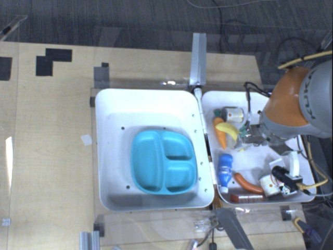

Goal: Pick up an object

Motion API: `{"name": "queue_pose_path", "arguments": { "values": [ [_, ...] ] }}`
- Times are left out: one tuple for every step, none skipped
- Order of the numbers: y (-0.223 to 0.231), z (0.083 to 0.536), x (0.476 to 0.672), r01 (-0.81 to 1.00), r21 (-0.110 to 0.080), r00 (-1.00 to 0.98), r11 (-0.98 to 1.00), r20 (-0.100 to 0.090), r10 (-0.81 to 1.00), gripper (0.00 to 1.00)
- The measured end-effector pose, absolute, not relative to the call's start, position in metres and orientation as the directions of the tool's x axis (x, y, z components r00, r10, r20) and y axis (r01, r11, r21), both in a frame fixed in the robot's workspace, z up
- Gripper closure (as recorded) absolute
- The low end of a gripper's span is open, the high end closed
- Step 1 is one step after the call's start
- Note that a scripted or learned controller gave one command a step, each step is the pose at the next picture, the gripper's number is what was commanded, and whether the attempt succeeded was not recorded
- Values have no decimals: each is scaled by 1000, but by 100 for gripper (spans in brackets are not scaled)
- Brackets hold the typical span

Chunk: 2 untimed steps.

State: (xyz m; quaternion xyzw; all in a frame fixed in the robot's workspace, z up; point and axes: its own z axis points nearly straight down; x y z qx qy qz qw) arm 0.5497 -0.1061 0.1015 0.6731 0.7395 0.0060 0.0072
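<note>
Crowding the banana (227, 129) near the right bin's (260, 200) far edge, the gripper (248, 135), its state untellable, risked nudging it aside.

Two shallow white plastic bins (112, 139), smooth, slightly glossy. Light blue divided plastic tray (164, 160), smooth satin sheen. Pale wood-grain bench top (47, 155), matt. Grey metal divider rail (199, 61), brushed. Orange arm band (286, 100), glossy. Dark floor (104, 9), rough, carpet-like.

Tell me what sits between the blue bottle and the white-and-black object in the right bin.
In the camera view, a curved orange sausage-shaped toy lies between the blue bottle and the white-and-black object.
</note>
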Motion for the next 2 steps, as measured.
{"name": "queue_pose_path", "arguments": {
  "values": [
    [-103,90,537,998,16,57,-57,1,998,100],
    [-130,179,546,995,5,96,-96,-1,995,100]
  ]
}}
